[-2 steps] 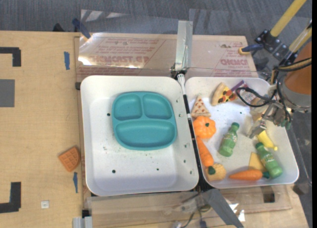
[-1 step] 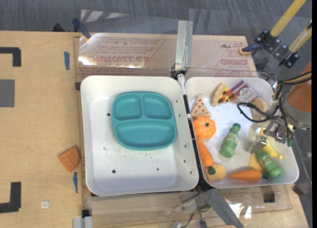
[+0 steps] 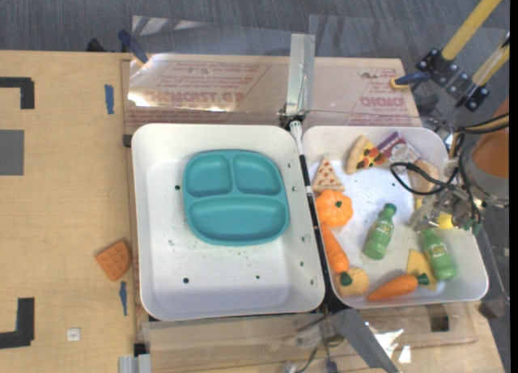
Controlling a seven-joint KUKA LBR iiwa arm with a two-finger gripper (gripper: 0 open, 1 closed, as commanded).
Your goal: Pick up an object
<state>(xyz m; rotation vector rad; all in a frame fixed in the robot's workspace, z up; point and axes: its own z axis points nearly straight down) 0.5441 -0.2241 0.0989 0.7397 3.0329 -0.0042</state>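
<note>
The right bin (image 3: 473, 282) holds several toy foods: a pizza slice (image 3: 366, 153), a triangular sandwich piece (image 3: 327, 175), an orange pumpkin (image 3: 334, 208), a green bottle (image 3: 379, 232), a second green bottle (image 3: 439, 255), two carrots (image 3: 395, 286) (image 3: 335, 252) and a yellow cheese wedge (image 3: 416, 264). My gripper (image 3: 441, 211) hangs low over this bin's right side, just above the second green bottle and right of the first. A small yellow item (image 3: 444, 220) lies right at its tip, and cables blur the view there.
The left bin (image 3: 162, 282) bears a teal divided plate (image 3: 235, 196). A small orange waffle (image 3: 113, 260) lies on the bench left of the bins. The arm's orange band (image 3: 494, 161) sits above the right bin's right wall. Yellow-handled clamps (image 3: 453, 72) stand at the back right.
</note>
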